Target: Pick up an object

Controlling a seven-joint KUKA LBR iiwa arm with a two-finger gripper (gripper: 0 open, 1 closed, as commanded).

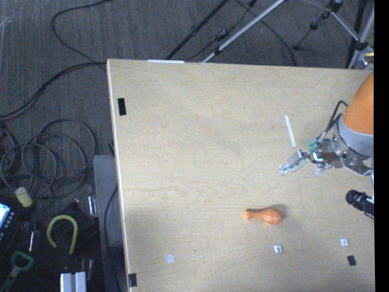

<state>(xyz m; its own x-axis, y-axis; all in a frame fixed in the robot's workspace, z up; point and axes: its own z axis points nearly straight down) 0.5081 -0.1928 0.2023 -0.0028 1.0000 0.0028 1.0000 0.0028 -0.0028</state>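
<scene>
Orange pear-shaped plastic object [265, 215] is lying on its side on the pale wooden worktop [200, 163], toward the near edge and right of the middle, its narrow neck pointing left. Nothing is standing between it and the pincer. A thin white stick [290, 131] is lying flat farther back, near the right edge, just beside the arm's wrist. Small white tags [278, 248] and a dark marker [351, 260] are sitting near the near right corner, and a black marker [121, 106] is sitting by the left edge. Black cables [48, 157] are trailing over the grey floor to the left. The grey two-finger gripper [292, 165] is hovering above the bare wood behind the orange object, apart from it, its metal fingers spread and holding nothing.
</scene>
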